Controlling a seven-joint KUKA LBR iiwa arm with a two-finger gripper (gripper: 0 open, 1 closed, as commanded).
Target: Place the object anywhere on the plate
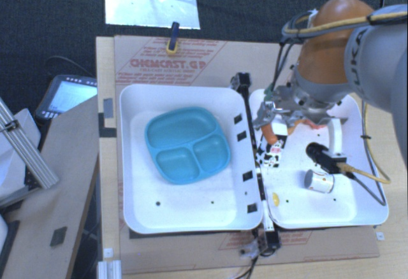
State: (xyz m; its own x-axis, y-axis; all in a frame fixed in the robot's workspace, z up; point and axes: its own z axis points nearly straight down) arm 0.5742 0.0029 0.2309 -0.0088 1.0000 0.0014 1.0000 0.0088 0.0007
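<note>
Camera view, 1 frame.

- 2 white bins are set side by side on a printed cardboard sheet (169,62).
- Left bin (137,207): 1 blue plate (188,144) with 3 compartments is seen flat, roughly at the bin's centre, turned slightly askew to the walls.
- Right bin (360,207): all loose items are found here, and the arm (331,35) is extended over its upper half from the right.
- The gripper (271,117) is positioned low over the bin's upper left part, close to the divider between the bins. Whether it is wide, narrow or holding anything cannot be told, since its tip is partly masked by the wrist.
- An orange object (279,130) is seen directly beneath the gripper; contact between them cannot be confirmed. It is located in the right bin, well apart from the plate.
- A small black-and-white patterned piece (273,154) is noted just below the orange object.
- A white cylinder (319,181) is lying on its side near the bin's centre.
- A white elongated piece (336,137) is seen to the right of the gripper.
- A small yellow piece (275,197) is noted near the bin's lower left corner.
</note>
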